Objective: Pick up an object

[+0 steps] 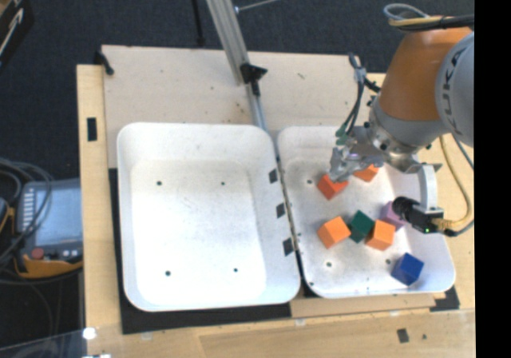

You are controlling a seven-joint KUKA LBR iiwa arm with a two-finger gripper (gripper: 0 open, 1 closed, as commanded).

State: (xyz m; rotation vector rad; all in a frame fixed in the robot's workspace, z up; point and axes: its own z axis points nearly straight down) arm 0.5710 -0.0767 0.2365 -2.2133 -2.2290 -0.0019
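My gripper (344,169) hangs low over the back of the right bin (351,286). Its tip sits just above and to the right of a red-orange block (329,187), touching or nearly touching it. A second orange block (366,174) lies close behind the gripper on its right, partly hidden by the wrist. Further forward sit an orange cube (334,231), a green cube (362,226), another orange cube (382,235), a purple block (390,211) and a blue cube (408,268).
The left bin (200,137) lies beside the right one. A slanted metal rail (227,25) rises behind the bins. A black device with a cable (421,216) hangs at the right bin's right side, near the purple block.
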